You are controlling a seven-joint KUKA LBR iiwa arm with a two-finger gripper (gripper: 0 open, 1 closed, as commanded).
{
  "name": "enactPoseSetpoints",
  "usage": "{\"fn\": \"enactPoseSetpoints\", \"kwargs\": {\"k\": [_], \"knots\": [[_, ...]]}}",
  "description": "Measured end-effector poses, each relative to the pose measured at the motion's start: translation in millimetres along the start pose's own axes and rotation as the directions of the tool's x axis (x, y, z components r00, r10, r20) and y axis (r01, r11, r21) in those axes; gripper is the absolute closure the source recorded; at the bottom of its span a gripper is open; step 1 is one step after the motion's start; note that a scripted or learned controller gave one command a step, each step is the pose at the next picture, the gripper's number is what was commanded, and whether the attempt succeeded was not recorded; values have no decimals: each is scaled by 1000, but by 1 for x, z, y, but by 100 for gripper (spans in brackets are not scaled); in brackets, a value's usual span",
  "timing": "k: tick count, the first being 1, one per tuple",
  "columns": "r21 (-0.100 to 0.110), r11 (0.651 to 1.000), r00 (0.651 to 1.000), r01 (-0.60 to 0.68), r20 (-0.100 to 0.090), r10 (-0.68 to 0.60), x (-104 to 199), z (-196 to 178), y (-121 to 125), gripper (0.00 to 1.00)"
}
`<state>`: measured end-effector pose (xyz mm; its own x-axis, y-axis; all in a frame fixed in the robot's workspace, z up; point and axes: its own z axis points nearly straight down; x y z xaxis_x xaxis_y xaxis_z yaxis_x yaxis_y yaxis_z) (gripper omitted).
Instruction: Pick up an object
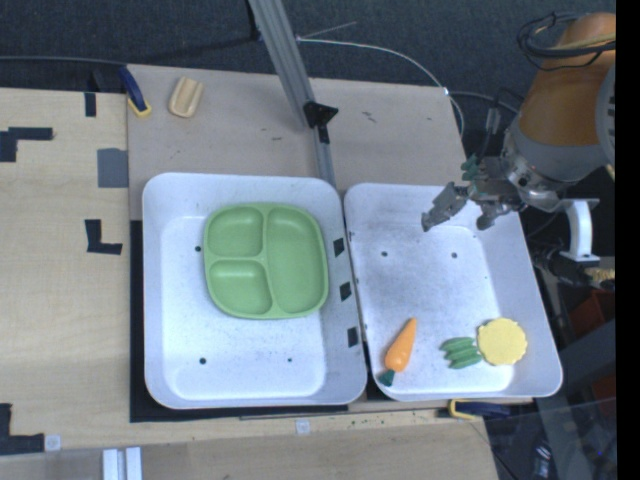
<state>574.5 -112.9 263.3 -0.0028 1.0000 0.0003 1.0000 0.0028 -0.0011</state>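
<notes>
Camera view has the gripper point(462, 216) poised over the upper right part of the right bin point(520, 268), its two fingers spread apart with nothing between them, one dark fingertip point(432, 220) reaching toward the bin's middle and the other nearer the bin's right wall. Outward from there, the bin floor directly below the fingers is bare white, speckled with dark marks. The candidates for picking all lie toward the bin's near edge, well apart from the fingers: a toy carrot point(400, 345) at the lower left of the bin, and a yellow toy with a green leafy end point(490, 344) at the lower right. The carrot's long axis runs on a slant, orange tip up and to the right, green stub down and to the left near the bin's wall. The yellow toy lies roughly crosswise, green part to the left. Either one probably calls for a travel toward the near edge before any descent, with the fingers set across the chosen axis. The left bin point(175, 368) holds a green divided plate point(266, 260).
</notes>
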Motion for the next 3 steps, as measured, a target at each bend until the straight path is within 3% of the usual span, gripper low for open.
{"fn": "enactPoseSetpoints", "kwargs": {"k": [1,3], "knots": [[0,1000,1000,0,0,0,0,0,0,0],[6,1000,1000,-1,0,1,4,109,-2,0]]}}
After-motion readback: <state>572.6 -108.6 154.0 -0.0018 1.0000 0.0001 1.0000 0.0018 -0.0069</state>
